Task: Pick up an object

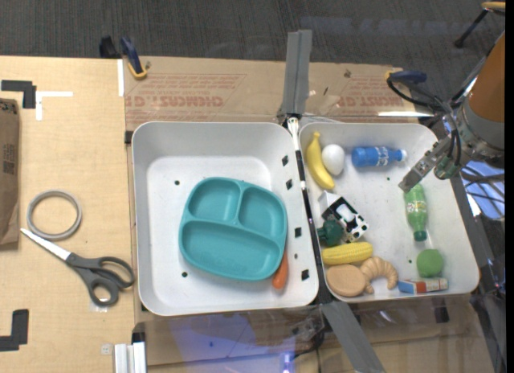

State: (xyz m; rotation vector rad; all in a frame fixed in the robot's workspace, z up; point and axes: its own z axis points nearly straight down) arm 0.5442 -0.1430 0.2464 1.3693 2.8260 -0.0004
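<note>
Hovering: end effector (423,169) | right bin (377,132) rim | above green bottle (416,209)

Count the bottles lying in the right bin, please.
2. A blue bottle lies near the far wall, beside the white egg; a green bottle lies toward the right wall, just below the gripper.

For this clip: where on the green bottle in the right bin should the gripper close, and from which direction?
Grip the green bottle across its wider body, above the narrow capped end, coming straight down. It lies flat with its long axis running roughly up-down in the view, so the fingers should probably straddle it left-right. White floor of the right bin shows on both sides, and the gripper already hovers near its upper end.
</note>
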